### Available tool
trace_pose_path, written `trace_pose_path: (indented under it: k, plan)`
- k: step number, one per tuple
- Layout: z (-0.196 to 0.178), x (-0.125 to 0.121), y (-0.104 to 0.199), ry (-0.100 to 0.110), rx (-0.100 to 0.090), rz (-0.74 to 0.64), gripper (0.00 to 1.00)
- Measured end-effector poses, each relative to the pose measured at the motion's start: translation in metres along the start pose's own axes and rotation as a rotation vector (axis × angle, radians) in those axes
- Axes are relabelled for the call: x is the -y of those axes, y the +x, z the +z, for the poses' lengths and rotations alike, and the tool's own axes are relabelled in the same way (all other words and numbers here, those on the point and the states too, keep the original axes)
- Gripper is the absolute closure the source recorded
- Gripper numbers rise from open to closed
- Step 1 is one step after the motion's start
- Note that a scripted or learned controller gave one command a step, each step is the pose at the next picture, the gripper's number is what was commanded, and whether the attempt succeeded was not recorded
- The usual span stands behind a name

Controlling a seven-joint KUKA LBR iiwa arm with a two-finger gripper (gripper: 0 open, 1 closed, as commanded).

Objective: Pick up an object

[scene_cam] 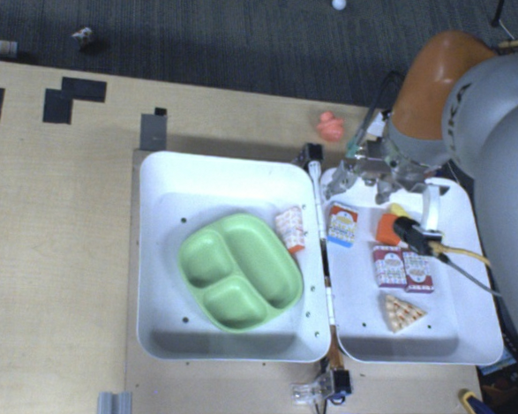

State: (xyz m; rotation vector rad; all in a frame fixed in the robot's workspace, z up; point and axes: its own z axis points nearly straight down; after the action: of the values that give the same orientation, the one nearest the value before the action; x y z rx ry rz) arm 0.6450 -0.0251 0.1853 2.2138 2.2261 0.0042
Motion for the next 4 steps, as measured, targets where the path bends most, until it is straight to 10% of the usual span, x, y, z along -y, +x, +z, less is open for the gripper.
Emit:
trace_pose_path:
  k: [1, 2, 3, 4]
  plan:
    - [0.052, 0.081, -0.085, 0.003, 0.002, 0.003, 0.0]
    - [0.094, 0.131, -0.06, -0.02, 0.008, 0.004, 0.0]
    - [0.082, 0.128, -0.061, -0.028, 0.011, 0.004, 1.0]
    - [0.082, 0.129, -0.061, -0.028, 0.011, 0.004, 0.0]
